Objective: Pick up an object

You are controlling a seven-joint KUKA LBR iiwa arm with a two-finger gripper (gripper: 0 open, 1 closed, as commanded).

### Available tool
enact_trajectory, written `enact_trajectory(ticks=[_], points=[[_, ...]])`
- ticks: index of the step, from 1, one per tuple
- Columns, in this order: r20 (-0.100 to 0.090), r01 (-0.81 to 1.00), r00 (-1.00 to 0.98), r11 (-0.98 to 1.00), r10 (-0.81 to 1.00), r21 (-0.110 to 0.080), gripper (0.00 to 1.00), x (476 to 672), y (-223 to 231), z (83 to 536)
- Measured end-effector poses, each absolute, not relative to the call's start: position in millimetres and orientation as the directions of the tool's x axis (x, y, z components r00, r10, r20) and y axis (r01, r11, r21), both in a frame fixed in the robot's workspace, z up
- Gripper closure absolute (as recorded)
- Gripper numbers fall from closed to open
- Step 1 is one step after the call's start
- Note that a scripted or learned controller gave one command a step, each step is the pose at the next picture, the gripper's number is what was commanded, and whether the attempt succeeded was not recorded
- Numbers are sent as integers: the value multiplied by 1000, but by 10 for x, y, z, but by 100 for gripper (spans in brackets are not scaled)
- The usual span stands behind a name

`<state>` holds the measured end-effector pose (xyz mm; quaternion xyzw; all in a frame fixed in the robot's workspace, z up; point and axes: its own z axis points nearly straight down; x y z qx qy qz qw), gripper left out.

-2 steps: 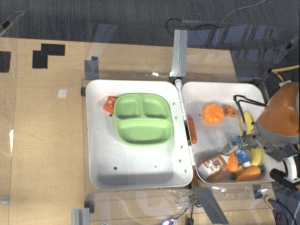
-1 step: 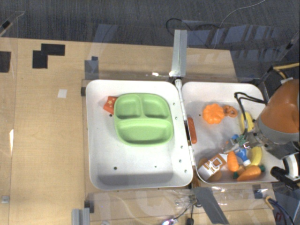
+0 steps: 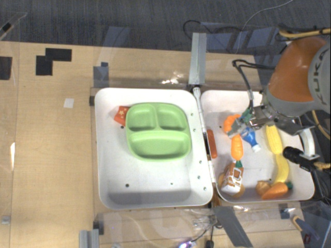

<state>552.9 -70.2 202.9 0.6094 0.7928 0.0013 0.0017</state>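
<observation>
In the right bin (image 3: 222, 101), my gripper (image 3: 250, 118) hangs low under the grey and orange arm (image 3: 297, 76). It is right above a blue and white object (image 3: 252, 138) and next to a small orange piece (image 3: 230, 123). An orange carrot (image 3: 236, 148) lies just below them. I see nothing held in the gripper. A yellow corn cob (image 3: 273, 139) and a banana (image 3: 282, 170) lie to its right. A labelled bottle (image 3: 233, 180) rests at the front of the bin.
The left bin (image 3: 119, 190) holds a green divided plate (image 3: 156, 130) and a red-orange wedge (image 3: 120, 115) at its left edge. An orange item (image 3: 274, 190) and a brown piece (image 3: 263, 184) sit at the right bin's front corner. A red strip (image 3: 212, 143) lies along the divider.
</observation>
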Motion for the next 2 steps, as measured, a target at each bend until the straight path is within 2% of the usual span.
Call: enact_trajectory(ticks=[1,2], points=[[-3,963,-271,271,963,5,100,5823,-901,2807],[-1,942,-335,335,942,2,100,6085,-525,2280]])
